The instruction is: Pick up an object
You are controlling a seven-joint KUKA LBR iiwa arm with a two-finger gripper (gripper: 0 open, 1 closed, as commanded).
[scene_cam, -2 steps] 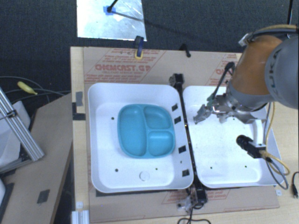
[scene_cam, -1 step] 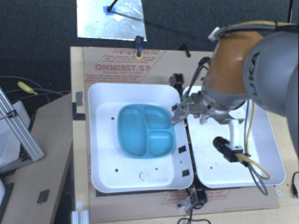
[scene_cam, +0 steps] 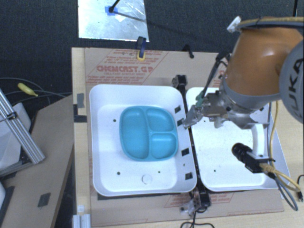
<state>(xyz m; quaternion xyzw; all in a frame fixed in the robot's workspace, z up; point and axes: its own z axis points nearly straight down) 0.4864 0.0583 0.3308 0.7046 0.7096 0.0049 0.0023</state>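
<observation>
Left bin (scene_cam: 102, 127): blue plate (scene_cam: 148, 133) | claw (scene_cam: 189, 121): just right of plate | grip: cannot tell

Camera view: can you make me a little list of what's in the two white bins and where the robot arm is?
left bin: holds a blue plate with three sections
blue plate: lies flat near the middle of the left bin
small clear disc: on the left bin's floor, below the plate
right bin: under the arm
arm: reaches in from the right, over the right bin
gripper: near the divide between the bins, not touching the plate
</observation>
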